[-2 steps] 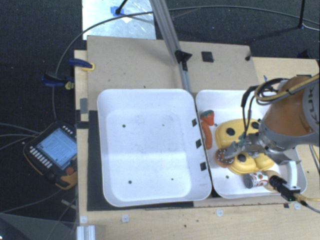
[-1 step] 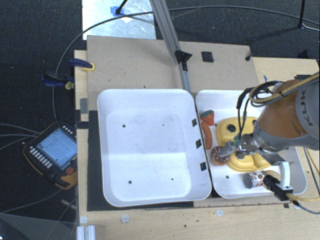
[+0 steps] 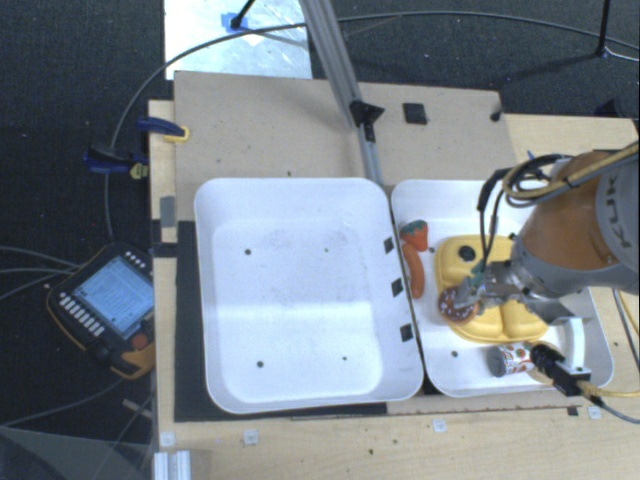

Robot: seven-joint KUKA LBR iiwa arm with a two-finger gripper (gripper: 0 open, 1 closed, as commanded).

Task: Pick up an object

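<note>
The right bin [image 3: 432, 368] holds several objects. A yellow toy [image 3: 462, 258] lies in its middle, with another yellow part [image 3: 505, 320] nearer the front. A brown ring-shaped piece with sprinkles [image 3: 456, 308] rests against the yellow toy's left side. An orange carrot-like piece [image 3: 414, 258] lies along the bin's left wall. A small printed can [image 3: 512, 360] lies on its side near the front edge. My gripper [image 3: 478, 286] reaches in from the right and hangs low over the yellow toy, just right of the brown ring. The wrist hides the toy's right side.
The left bin [image 3: 215, 268] stands beside the right one, sharing a divider with black clips [image 3: 397, 286]. A grey pole [image 3: 335, 58] slants across the back of the bench. A handheld pendant [image 3: 105, 303] lies off the bench at left.
</note>
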